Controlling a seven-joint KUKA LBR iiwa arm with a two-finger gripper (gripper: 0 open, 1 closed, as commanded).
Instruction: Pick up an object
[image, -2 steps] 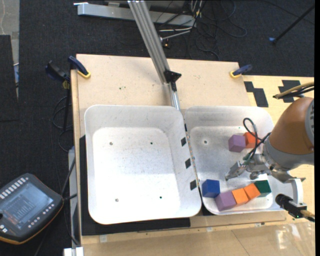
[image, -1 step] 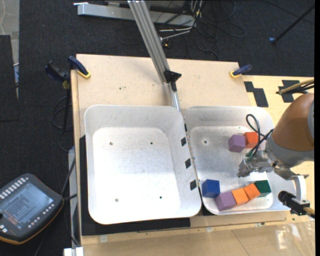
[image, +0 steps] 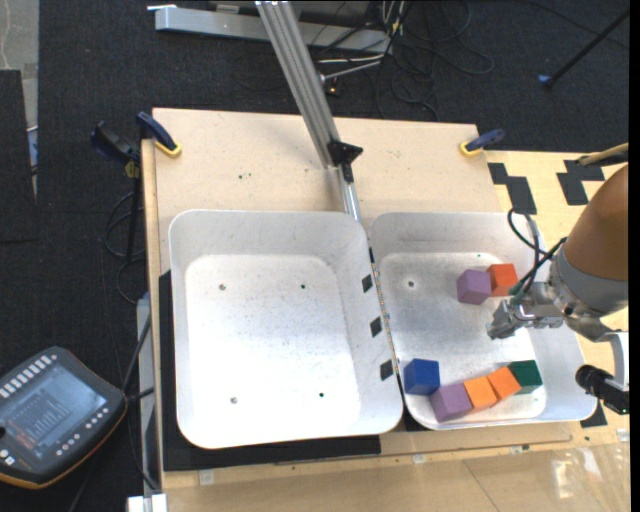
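The right bin (image: 420, 250) holds several small blocks. A purple block (image: 473, 286) and an orange block (image: 503, 277) sit side by side near its upper right. Along the front edge lie a blue block (image: 422, 376), a second purple block (image: 450, 401), a second orange block (image: 481, 391) and a green block (image: 523, 377). My gripper (image: 503, 324) hangs over the right side of this bin, just below the upper orange block and above the green one. I see nothing held in it.
The left bin (image: 265, 320) lies beside the right one on the wooden bench. A slanted metal pole (image: 310, 95) runs down to the bins' shared upper edge. A teach pendant (image: 50, 410) rests at the lower left. Clamps (image: 150, 130) grip the board's corners.
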